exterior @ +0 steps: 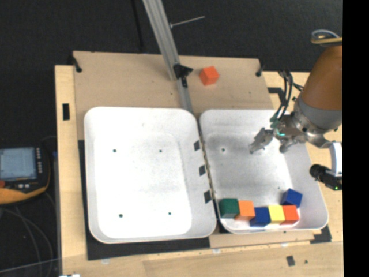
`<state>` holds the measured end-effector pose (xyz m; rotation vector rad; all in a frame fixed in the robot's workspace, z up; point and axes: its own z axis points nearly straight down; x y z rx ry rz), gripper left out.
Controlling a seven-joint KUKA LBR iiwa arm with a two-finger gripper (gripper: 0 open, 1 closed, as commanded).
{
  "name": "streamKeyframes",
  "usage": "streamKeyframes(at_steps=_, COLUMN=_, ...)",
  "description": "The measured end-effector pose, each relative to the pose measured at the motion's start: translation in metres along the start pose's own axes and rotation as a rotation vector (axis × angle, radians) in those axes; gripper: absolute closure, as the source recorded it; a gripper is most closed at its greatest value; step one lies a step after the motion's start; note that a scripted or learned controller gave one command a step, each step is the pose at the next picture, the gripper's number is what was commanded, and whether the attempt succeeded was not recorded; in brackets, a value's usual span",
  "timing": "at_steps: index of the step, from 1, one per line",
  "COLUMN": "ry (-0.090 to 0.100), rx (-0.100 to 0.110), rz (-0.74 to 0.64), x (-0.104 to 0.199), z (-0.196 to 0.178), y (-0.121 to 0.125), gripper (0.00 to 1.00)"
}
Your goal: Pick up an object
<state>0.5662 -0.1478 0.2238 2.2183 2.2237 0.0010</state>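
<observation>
- We read the two-finger gripper as hanging over the right shallow white plastic bin, toward its far right corner; fingers look spread apart with nothing between them.
- Pickable cubes sit along that bin's near edge: green cube, orange cube, blue cube, yellow cube, red-orange cube, second blue cube just behind.
- Risk: the row is packed touching, so fingers may land on neighbours, not straddle one.
- Risk: near wall crowds the approach; we could clip the rim.
- A stray orange cube lies on the table's far edge, outside both bins.
</observation>
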Motion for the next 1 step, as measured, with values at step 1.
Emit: streamKeyframes(at_steps=1, ry=0.0, rx=0.008, rz=0.005, x=-0.025, z=0.1194, y=-0.0411, gripper=0.0)
